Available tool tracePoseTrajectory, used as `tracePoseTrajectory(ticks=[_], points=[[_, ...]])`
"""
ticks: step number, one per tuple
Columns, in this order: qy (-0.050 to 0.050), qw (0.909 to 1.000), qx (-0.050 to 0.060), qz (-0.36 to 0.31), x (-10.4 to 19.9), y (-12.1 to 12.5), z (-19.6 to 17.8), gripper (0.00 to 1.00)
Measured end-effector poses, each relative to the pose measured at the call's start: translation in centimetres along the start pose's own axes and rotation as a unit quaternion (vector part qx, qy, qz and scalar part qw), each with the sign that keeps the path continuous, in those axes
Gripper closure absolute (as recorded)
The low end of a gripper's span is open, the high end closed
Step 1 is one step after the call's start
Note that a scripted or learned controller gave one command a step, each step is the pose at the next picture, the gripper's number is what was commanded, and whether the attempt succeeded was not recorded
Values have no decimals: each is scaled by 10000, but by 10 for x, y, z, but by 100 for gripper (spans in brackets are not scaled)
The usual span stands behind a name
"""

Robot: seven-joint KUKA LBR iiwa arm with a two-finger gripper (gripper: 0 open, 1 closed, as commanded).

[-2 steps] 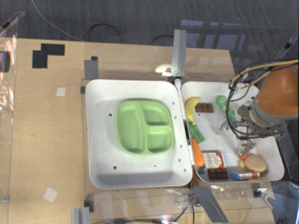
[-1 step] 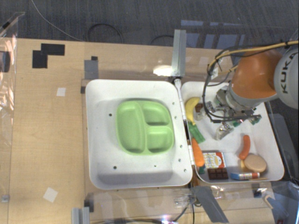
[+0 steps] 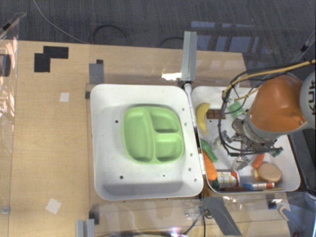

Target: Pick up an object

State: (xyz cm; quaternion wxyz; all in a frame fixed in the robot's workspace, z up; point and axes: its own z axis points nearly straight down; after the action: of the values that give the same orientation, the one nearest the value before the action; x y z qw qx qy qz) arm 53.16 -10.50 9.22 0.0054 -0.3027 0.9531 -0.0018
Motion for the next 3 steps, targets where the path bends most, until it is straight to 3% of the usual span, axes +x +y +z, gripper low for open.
tracePoseTrajectory(ticks=[1,2,3], points=[[-26,9988,24,-486,-18,-54,2,0],[2,9837,19,-1800,20,-104,-85,0],[-23,9773,18,-2117,-60,-101,3,0]])
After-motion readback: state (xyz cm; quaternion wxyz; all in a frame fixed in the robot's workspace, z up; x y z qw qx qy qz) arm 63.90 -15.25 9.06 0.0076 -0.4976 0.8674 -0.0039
